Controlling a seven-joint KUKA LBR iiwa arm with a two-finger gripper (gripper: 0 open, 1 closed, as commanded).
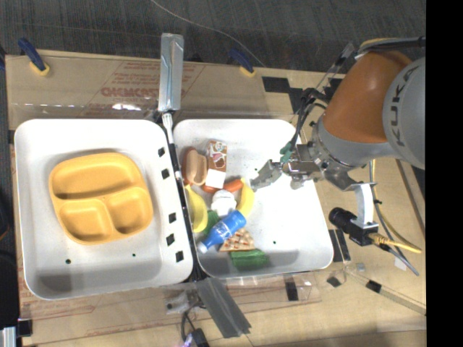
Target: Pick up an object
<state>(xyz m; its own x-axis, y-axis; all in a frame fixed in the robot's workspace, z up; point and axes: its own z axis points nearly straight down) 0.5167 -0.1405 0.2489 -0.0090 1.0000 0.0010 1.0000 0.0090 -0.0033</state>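
The gripper (266,173) hangs over the bare right part of the right bin (304,226). How its jaws are set I cannot tell; the tip is small and dark here, and nothing can be seen held in it.

Just to the left of the jaws lies the pile of toy food. The closest piece is the yellow banana (247,198), a little to the left and toward the front edge of the bench. Its long side runs from front to back, leaning a bit. Touching it on the far side from the jaws are a white ball (223,202) and an orange carrot (226,186).

Farther from the jaws, toward the front, the blue bottle (224,229) lies on a slant, with a green block (248,259) near the bin's front wall. Farther left still sits a brown hot dog bun (194,166) and a small box (216,155).

Farthest from the jaws, in the other bin, rests a yellow tray (100,195).

My guess is the banana is the easiest pick: a short move left, then down, pinching across its thin side.
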